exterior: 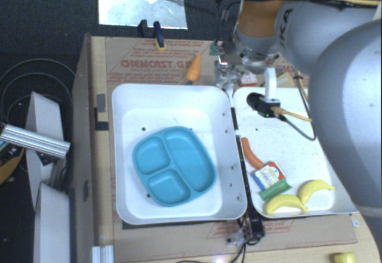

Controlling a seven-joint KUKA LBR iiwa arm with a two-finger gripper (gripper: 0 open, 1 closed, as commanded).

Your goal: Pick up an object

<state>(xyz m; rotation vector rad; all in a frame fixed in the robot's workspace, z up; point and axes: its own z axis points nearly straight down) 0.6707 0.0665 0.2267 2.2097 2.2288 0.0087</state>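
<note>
Your gripper (225, 80) hangs at the far rim, right where the two white bins meet, and you can't tell if it's open or closed. In the right bin (286, 148) the smooth orange sausage (251, 153) lies just beside the inner wall, its long axis slanting far-left to near-right. A glossy carton (268, 176) sits near it. A curved yellow banana (285, 203) and a second banana (314, 189) crowd the front edge. There's bare floor behind them. The left bin (128, 113) holds a blue compartment plate (173, 164).

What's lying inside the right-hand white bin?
An orange sausage-shaped toy, a small red-and-blue packet and two yellow bananas. The grey robot arm covers the right side of the white bin, hiding anything there.
</note>
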